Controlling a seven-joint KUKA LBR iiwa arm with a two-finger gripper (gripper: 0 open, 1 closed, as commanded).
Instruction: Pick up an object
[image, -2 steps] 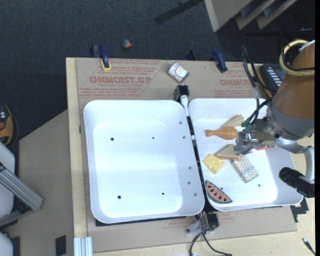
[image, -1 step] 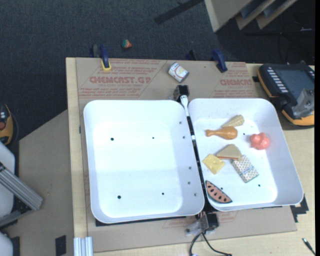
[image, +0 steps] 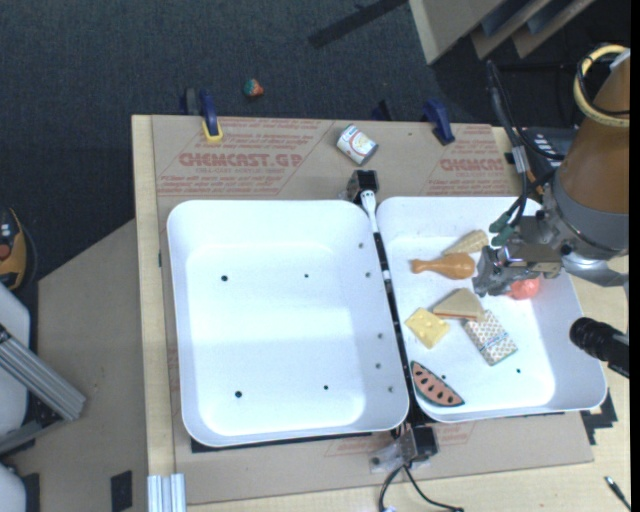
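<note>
Down low in the right bin (image: 560, 395), gripper (image: 497, 272) hovering just right of the drumstick (image: 445, 265). Grip state impossible to tell from this angle. Nothing visibly between them.

Drumstick lying flat, thin end pointing left, away from the gripper. Likely light, hard plastic, smooth and a bit slippery; best taken across the narrow shank. Pink piece (image: 525, 289) just right of the gripper, partly hidden. Below the drumstick: tan wedge (image: 458, 305), cheese (image: 427, 328), patterned block (image: 492, 337), and farther down, melon slice (image: 435, 385). All small, probably rigid toys, hardly fragile.
</note>
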